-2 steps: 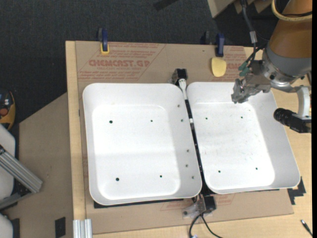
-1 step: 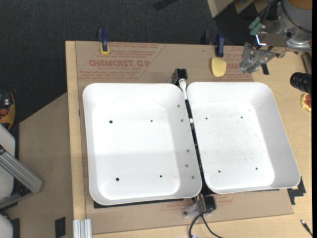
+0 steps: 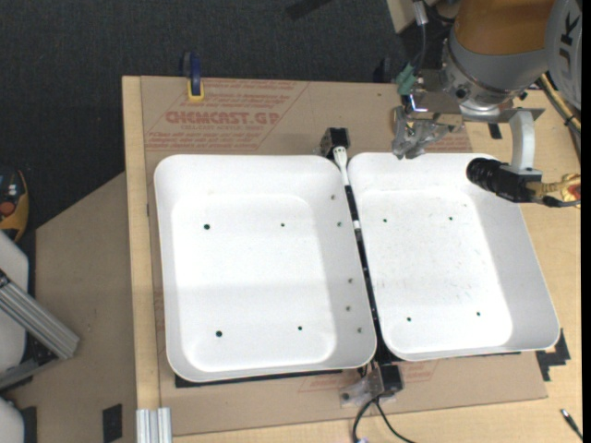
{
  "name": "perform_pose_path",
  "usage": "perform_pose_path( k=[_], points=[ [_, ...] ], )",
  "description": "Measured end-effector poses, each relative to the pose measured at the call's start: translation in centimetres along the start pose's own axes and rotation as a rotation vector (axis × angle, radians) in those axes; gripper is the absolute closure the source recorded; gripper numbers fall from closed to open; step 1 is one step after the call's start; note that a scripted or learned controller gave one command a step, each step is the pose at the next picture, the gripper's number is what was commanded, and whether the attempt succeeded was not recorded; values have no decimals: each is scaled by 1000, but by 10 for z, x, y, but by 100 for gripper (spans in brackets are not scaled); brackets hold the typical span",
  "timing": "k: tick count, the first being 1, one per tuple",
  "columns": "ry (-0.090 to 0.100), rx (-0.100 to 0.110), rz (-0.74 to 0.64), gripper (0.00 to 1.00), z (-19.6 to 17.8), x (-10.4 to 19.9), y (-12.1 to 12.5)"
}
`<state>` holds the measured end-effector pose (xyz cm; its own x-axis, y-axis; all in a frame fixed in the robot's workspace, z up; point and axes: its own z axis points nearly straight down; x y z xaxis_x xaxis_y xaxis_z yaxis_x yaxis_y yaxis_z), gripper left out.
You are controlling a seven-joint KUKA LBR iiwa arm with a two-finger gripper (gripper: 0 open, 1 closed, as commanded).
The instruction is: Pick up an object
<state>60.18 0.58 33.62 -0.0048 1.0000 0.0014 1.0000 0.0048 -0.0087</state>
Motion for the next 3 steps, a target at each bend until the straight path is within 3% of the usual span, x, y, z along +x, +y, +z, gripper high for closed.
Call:
perform_pose_path(
  k=[1, 2, 3],
  points=[
    [-1, -5, 5, 100, -6, -2, -25],
    [-1, -5, 4, 100, 0, 4, -21],
    [0, -3, 0, 100, 67, 53, 12]
  ],
)
